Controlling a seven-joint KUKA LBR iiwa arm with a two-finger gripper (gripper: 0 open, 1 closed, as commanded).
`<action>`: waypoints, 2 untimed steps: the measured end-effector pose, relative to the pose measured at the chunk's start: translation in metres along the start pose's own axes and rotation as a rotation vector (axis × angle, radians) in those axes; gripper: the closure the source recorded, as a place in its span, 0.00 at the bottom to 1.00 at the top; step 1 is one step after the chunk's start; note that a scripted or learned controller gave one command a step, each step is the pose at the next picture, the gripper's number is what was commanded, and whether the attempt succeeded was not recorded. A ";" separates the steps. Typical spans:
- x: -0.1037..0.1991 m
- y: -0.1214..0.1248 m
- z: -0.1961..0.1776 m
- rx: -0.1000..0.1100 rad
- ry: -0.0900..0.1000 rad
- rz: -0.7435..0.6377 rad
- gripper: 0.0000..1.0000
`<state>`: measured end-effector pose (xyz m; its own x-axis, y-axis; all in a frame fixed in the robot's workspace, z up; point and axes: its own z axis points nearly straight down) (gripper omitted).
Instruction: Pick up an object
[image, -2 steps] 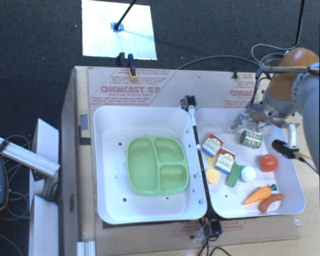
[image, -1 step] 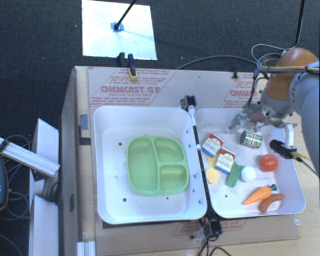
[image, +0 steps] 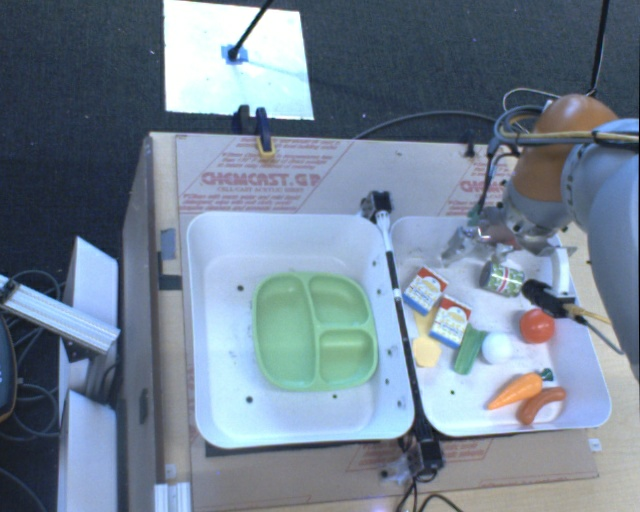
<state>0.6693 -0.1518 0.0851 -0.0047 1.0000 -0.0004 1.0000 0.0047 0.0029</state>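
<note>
Sausage, carrot at right bin near edge. Hand at far edge, just by can; grip state: can't tell. We'd center over can, drop straight, clear of bin wall.

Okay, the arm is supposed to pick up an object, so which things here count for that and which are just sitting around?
For the job:
gripper, at the right bin's far edge
small can, closest to it
tomato
carrot
sausage
white egg
two small boxes

Just lying about:
green divided plate in the left bin
clamp on the bench's far edge
</note>
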 end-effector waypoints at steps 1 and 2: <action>0.011 0.000 0.000 0.001 0.000 0.000 0.00; 0.016 0.000 0.000 0.001 0.000 0.000 0.00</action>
<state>0.6691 -0.1358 0.0848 -0.0050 1.0000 -0.0004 1.0000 0.0050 0.0020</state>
